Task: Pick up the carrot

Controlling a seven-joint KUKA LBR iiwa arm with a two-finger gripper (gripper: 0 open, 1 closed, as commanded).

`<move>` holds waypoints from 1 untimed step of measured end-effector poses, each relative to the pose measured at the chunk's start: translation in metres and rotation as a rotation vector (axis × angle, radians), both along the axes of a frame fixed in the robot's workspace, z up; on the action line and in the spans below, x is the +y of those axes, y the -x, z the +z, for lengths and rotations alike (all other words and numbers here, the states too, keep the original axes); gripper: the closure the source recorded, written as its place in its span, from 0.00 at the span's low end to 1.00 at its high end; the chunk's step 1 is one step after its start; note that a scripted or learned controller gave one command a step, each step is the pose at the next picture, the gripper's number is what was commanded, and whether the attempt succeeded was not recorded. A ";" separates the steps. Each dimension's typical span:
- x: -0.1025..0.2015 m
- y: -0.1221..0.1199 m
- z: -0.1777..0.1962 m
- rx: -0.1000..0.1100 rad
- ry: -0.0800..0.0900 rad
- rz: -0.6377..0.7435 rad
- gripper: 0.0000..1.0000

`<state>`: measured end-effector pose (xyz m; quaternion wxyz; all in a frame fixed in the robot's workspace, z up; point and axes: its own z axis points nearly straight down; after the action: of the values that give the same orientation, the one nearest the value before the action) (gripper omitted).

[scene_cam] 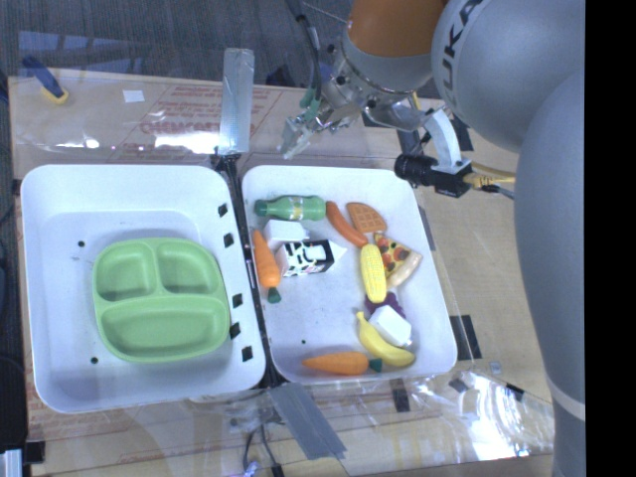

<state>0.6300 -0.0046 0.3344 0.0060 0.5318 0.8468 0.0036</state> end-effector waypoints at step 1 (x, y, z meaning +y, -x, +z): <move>-0.079 0.031 0.000 0.014 0.001 0.089 1.00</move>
<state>0.5994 -0.0837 0.3349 0.0004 0.4935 0.8698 -0.0004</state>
